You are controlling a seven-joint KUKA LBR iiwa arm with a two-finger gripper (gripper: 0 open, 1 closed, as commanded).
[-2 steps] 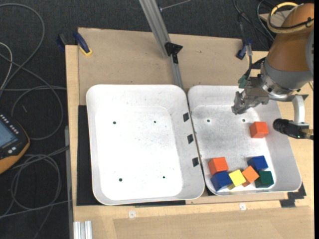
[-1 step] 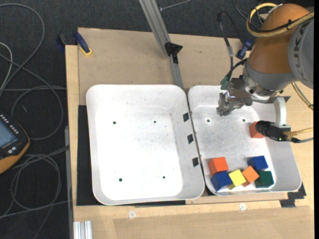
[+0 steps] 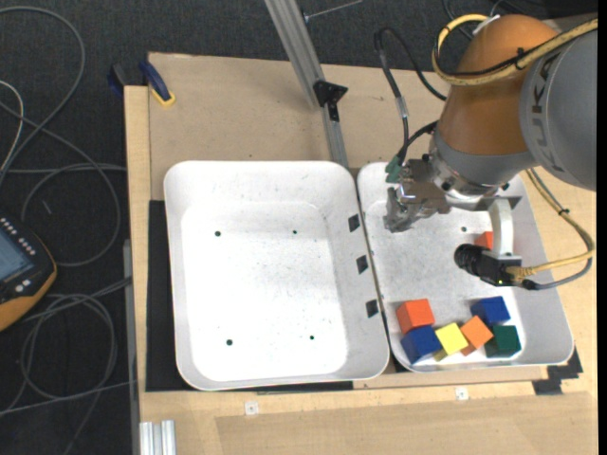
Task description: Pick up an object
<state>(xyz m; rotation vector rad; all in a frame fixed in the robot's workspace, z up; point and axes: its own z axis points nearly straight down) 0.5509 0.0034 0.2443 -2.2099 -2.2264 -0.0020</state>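
My gripper hangs over the upper left part of the right bin, close to the wall shared with the left bin. Several colored blocks crowd the right bin's front edge: an orange block, a blue block, a yellow block, a second orange block, another blue block and a green block. A small red-orange piece peeks out near the bin's right side, partly hidden by the arm. The blocks lie well in front of the gripper.
The left bin sits beside the right one, with black clips on the shared wall. A slanted metal pole rises behind the bins. A black fitting with a yellow cable hangs from the arm over the right bin.
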